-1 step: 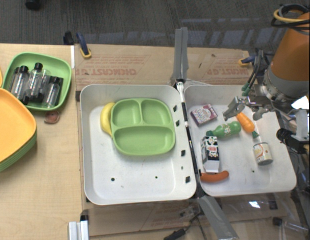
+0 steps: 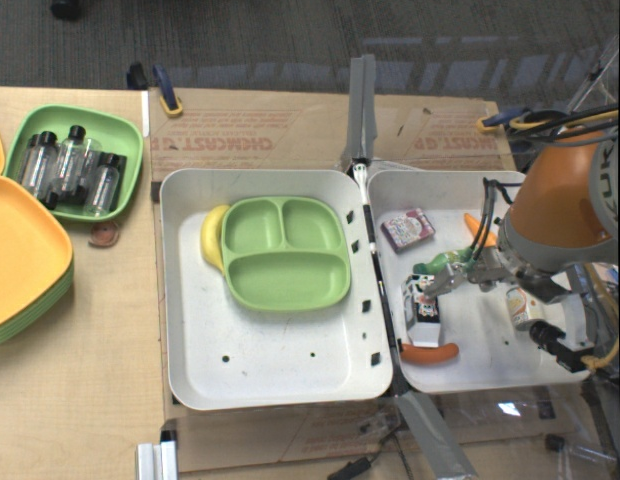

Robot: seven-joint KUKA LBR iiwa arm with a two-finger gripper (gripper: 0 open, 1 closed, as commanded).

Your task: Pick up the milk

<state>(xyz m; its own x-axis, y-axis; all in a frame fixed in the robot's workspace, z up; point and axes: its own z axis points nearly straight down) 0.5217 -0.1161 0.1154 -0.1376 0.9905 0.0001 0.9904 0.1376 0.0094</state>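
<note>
A red sausage-shaped toy (image 2: 430, 353) is lying at the right white bin's (image 2: 460, 373) near edge. Just behind it the small black-and-white milk carton (image 2: 423, 304) is standing, its long axis running toward the camera. The two-finger gripper (image 2: 468, 272) is hovering just right of and beyond it; whether it is open I cannot tell. The left white bin (image 2: 190, 348) is holding a green divided plate (image 2: 286, 252).

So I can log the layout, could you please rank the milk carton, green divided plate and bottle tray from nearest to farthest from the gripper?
Measured from the gripper:
1. Milk carton, just beside it in the right bin.
2. Green divided plate, in the left bin.
3. Bottle tray, on the bench at far left.
</note>
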